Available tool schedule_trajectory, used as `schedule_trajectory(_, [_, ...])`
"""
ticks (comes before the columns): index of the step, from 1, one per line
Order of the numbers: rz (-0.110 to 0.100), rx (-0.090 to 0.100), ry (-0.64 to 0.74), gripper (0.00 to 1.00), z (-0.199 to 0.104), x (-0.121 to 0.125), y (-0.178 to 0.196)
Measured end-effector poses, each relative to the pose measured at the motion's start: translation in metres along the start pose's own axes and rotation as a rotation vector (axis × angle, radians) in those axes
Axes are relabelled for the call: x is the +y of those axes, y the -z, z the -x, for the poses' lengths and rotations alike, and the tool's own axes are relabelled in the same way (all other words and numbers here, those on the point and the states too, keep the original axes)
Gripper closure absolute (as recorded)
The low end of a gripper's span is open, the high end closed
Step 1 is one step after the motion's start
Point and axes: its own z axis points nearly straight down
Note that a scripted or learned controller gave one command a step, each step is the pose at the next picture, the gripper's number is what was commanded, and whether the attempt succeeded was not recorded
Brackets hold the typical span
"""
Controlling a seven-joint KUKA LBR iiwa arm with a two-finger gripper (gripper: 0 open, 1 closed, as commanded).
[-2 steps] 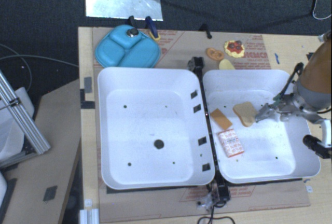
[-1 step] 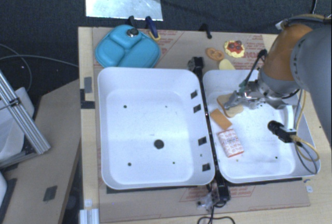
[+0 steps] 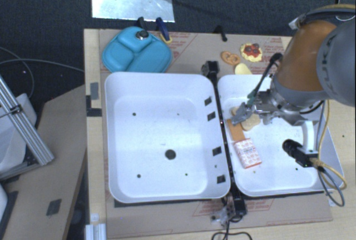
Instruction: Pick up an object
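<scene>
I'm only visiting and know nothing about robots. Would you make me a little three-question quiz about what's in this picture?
1. True or false: the gripper is over the right bin.
2. Which lies nearest the gripper? A) blue tray B) tan strip C) red-and-white packet
3. Fill in: the left bin has a dark ____ on its floor.

Key: 1 true; 2 B; 3 spot.

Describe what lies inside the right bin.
The right bin holds a small red-and-white packet, a tan strip and a pale piece. The hand covers part of them.
</scene>
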Motion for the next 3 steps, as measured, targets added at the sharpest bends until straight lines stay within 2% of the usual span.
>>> schedule_trajectory(2, [0.003,-0.002,-0.002,0.0,-0.061,0.095,-0.005])
schedule_trajectory(3, [0.002,-0.004,0.001,1.0,-0.059,0.094,0.006])
